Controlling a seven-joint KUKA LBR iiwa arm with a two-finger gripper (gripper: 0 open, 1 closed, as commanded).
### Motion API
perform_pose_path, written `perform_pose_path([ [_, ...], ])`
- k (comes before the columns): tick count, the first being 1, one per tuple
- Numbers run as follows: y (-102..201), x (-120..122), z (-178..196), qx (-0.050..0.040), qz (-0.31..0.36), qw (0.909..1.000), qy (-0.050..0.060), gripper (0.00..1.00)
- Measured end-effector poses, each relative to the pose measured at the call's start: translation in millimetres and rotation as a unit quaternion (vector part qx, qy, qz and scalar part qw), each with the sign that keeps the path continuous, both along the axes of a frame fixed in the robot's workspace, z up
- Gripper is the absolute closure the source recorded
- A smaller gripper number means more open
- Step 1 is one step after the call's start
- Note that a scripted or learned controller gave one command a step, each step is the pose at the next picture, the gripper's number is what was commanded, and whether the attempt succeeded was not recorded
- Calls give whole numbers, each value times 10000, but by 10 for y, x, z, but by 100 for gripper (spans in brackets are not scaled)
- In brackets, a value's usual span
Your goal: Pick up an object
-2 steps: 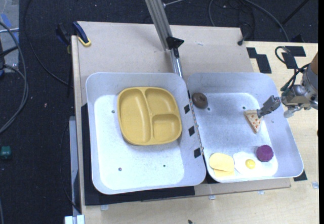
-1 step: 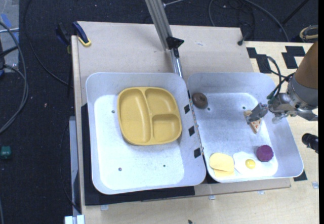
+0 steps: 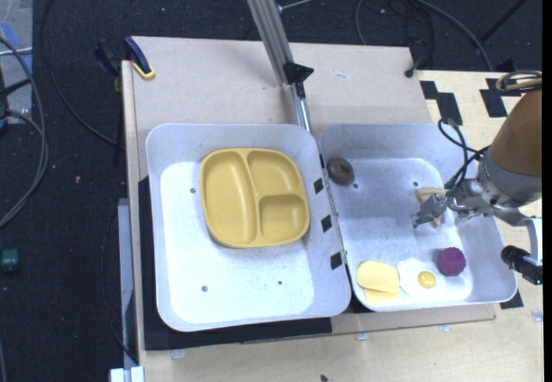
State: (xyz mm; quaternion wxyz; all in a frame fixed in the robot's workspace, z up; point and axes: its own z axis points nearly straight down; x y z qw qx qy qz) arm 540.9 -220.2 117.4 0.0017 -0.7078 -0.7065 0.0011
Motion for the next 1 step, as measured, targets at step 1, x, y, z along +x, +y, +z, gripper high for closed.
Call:
perform_pose_path([
  [1, -1, 10, -244, -14, 5, 10000, -30, 0],
])
